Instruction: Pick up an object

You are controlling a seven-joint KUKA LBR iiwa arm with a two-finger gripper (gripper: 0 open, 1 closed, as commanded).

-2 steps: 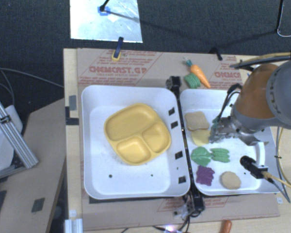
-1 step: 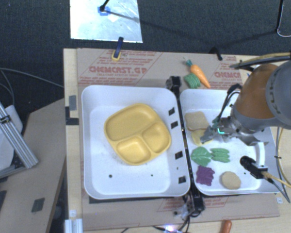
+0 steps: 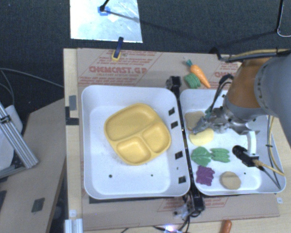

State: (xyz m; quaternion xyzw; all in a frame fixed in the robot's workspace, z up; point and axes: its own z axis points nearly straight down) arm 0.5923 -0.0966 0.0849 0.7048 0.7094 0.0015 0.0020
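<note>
Right bin (image 3: 269, 144) — gripper (image 3: 202, 126) nr lemon (image 3: 202, 137)

The arm (image 3: 276, 84) is a thick, rounded tube of smooth light grey, its surface matte with a soft sheen. Above the wrist runs a broad orange band (image 3: 245, 86), dull amber in tone. Below it sits a grey metal wrist housing that narrows into the gripper (image 3: 203, 125), built of darker, angular metal parts. A thin black cable (image 3: 218, 93) loops along the orange section toward the gripper. A white bracket with a black cylindrical fitting (image 3: 243, 155) hangs from the wrist, trailing a yellowish cable (image 3: 271, 168).
</note>
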